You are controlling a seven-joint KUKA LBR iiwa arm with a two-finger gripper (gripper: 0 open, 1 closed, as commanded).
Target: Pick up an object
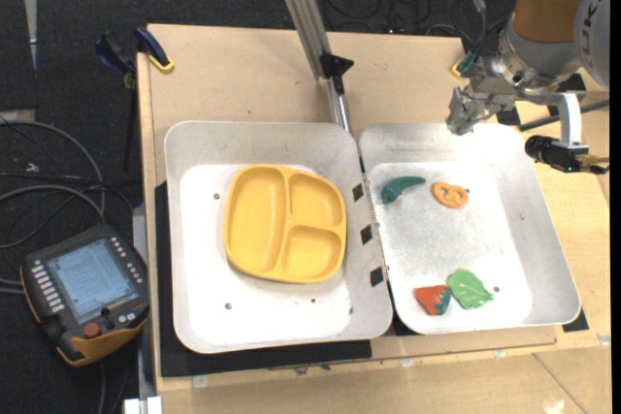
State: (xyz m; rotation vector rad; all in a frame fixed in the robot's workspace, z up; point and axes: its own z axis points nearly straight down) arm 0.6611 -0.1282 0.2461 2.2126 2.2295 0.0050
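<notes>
Hovering above the far edge of the right shallow white bin [543, 238], the grey two-finger gripper [463, 121] is being held clear of every object; nothing is being carried, and whether the claw is wide or narrow cannot be told from the camera view. The approach step is judged to be in hand.

Candidate objects are lying in the right bin: a small orange pretzel-shaped toy [450, 195] nearest the gripper, a dark green curved plastic piece [399, 189] just left of it, and, near the front wall, a bright green leaf-shaped piece [470, 290] touching a red wedge-shaped piece [430, 300]. A descent over one object is being called for next.

The left bin [194, 150] is being occupied by a yellow compartmented plastic tray [286, 223]. A slanted metal pole [303, 0] is standing behind the bins, well apart from the gripper's likely path.
</notes>
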